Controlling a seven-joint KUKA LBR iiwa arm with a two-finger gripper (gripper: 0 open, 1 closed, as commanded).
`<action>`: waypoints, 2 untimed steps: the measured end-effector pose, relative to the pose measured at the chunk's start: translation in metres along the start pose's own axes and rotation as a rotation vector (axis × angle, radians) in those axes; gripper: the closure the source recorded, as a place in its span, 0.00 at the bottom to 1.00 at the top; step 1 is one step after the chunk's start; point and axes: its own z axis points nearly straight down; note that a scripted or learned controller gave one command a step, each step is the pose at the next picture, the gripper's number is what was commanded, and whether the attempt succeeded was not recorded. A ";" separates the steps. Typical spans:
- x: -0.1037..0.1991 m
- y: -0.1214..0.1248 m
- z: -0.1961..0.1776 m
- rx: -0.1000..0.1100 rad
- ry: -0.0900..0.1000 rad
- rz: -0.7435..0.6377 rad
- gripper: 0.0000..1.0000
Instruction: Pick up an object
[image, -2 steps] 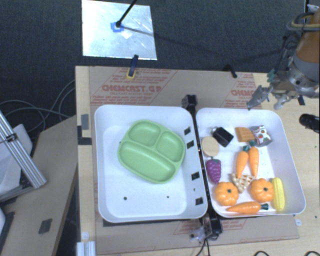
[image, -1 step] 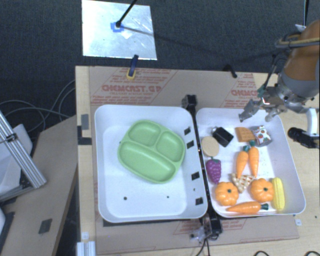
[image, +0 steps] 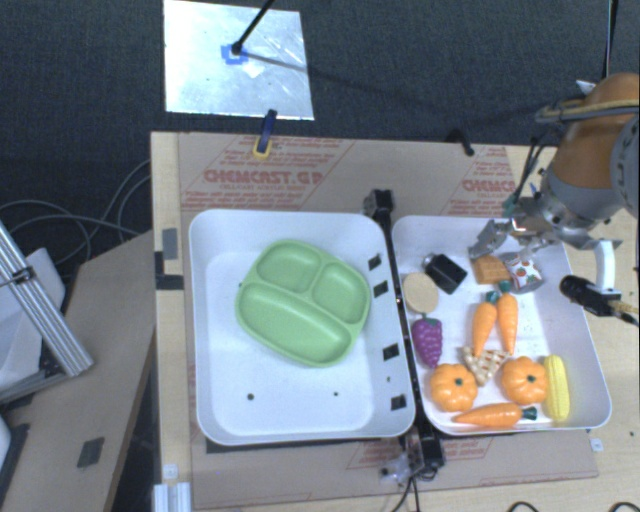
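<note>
The right bin (image: 590, 345) holds several toy foods. Among them are a brown toast piece (image: 490, 268), a small white and red item (image: 523, 271), a black block (image: 445, 272), a beige round biscuit (image: 421, 294), purple grapes (image: 428, 340) and two upright carrots (image: 484, 325) (image: 508, 318). My gripper (image: 505, 248) hangs over the bin's far part, just above the toast and the white and red item. Nothing is visibly lifted in it.
In the right bin's near part lie two orange pumpkins (image: 452, 385) (image: 524, 378), a corn cob (image: 556, 387), a third carrot (image: 490, 414) and a speckled wedge (image: 487, 365). The left bin (image: 215, 300) bears a green divided plate (image: 303, 301). A black divider (image: 398, 300) separates the bins.
</note>
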 end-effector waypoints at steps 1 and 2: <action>-0.002 0.002 0.059 -0.003 0.001 0.001 0.00; -0.003 0.007 0.062 -0.019 -0.004 -0.001 0.00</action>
